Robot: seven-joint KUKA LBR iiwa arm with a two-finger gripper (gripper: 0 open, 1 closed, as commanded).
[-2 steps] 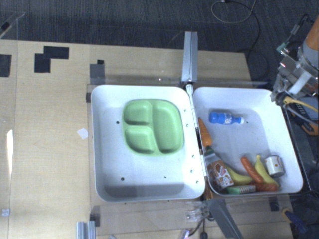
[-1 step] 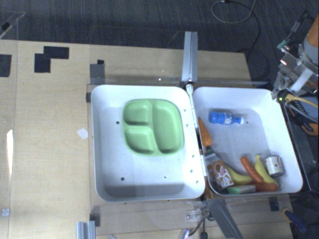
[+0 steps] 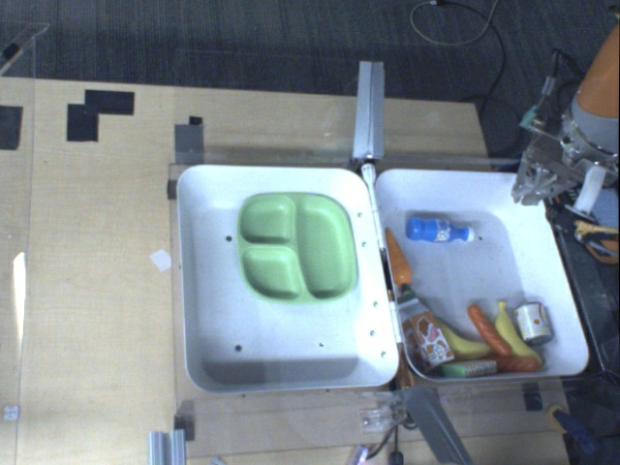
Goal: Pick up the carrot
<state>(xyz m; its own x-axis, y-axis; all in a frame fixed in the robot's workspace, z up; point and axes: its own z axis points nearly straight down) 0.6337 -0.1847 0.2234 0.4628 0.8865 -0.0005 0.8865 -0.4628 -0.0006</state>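
From my feed I see the carrot (image 3: 396, 257) lying along the left wall of the right bin (image 3: 542, 250), pressed against the divider between the two bins, roughly halfway down that wall with its thin end pointing toward the far side. The gripper (image 3: 539, 184) sits over the right bin's far right corner, well apart from the carrot; I cannot tell how it stands at this angle, and nothing shows in its grasp. The arm (image 3: 593, 105) enters from the right, its orange band just above the wrist.

Near the far middle of the right bin lies a blue bottle (image 3: 439, 230) on its side. Along the near edge I see a cluster: a brown packet (image 3: 427, 337), a banana (image 3: 465, 345), a red pepper (image 3: 484, 326) and a small metal can (image 3: 532, 323) at the right end.

The left bin (image 3: 208, 289) holds a green divided tray (image 3: 295, 245), set toward its far right. Both bins rest on the desk (image 3: 87, 289).
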